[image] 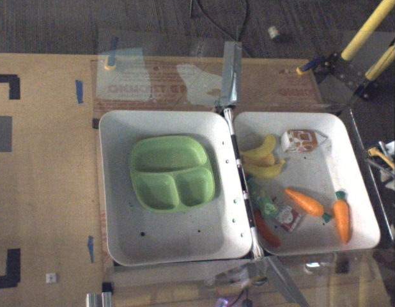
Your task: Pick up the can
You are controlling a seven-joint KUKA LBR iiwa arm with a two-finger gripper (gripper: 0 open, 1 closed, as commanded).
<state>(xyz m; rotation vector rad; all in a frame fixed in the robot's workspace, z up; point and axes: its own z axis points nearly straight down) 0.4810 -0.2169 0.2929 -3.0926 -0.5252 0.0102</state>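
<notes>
- Can (289,218): I take it to be the small red-and-white item lying low in the right bin (362,184), towards the near-left corner. The label is too blurred to be sure.
- Crowded spot. A carrot (305,202) lies just beside it on the far side, a green item (267,205) just to its left, and a red pepper-like piece (267,230) is near it along the divider.
- Gripper: whether it is apart or together cannot be told.
- Step in hand is the approach. Best to come straight down over the can, with the jaws spanning its narrow side, so neither tip catches the carrot or the green item.
- Risk: the can appears to lie on its side, so it may roll or slide on the smooth bin floor when touched.
- Elsewhere in the right bin: bananas (264,155), a carton (302,141) and a second carrot (341,219), all well apart from the can.
- Left bin (111,190) holds a green divided plate (173,173).
- Bench is brown board with blue tape marks. Dark floor and a cable lie beyond.
</notes>
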